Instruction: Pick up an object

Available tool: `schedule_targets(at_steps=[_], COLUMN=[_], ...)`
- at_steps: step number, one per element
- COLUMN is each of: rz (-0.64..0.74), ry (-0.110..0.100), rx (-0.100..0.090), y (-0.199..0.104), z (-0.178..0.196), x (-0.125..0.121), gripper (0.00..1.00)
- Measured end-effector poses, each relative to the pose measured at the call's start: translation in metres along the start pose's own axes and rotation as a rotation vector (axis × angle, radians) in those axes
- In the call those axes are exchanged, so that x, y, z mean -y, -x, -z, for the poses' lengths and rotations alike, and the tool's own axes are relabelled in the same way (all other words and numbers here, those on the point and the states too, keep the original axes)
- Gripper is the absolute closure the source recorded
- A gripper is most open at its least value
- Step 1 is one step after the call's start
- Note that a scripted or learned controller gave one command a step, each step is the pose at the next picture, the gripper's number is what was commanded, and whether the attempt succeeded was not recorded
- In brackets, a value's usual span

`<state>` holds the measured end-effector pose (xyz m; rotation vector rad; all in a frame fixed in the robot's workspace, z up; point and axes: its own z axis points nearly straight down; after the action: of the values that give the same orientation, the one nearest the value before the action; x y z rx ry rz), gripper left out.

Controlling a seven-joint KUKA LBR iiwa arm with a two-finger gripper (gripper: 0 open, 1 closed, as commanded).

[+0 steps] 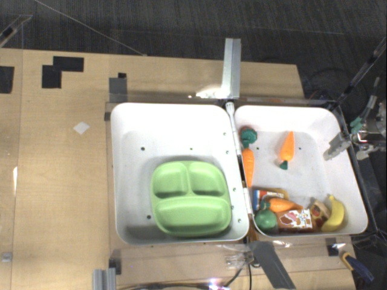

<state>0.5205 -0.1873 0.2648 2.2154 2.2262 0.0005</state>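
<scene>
The right bin (314, 122) holds toy food. An orange carrot (287, 146) lies near its middle. A second carrot (247, 167) lies along the bin's left wall, below a small dark green piece (248, 136). At the front lie a third orange piece (280, 205), a round green item (265, 220), a brown and red carton (297, 220) and a yellow banana (335, 213). My gripper (349, 144) hangs at the right bin's right wall, above the banana and well right of the middle carrot. Nothing shows in its grasp.
A green divided plate (191, 197) fills the front of the left bin (130, 132). A metal post (232, 71) stands behind the wall between the bins. The back half of the right bin has bare floor.
</scene>
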Motion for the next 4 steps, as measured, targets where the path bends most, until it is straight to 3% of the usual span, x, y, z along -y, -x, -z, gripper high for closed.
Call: schedule_targets(at_steps=[1, 2, 3, 4], rz=[-0.337, -0.368, -0.291, -0.283], ry=[-0.002, -0.001, 0.011, 0.017], rx=[-0.001, -0.002, 0.0, -0.002], y=[-0.022, -0.043, -0.027, -0.029], z=[-0.117, -0.136, -0.175, -0.164], x=[-0.068, -0.078, -0.096, -0.1], gripper=[0.0, 0.0, 0.0, 1.0])
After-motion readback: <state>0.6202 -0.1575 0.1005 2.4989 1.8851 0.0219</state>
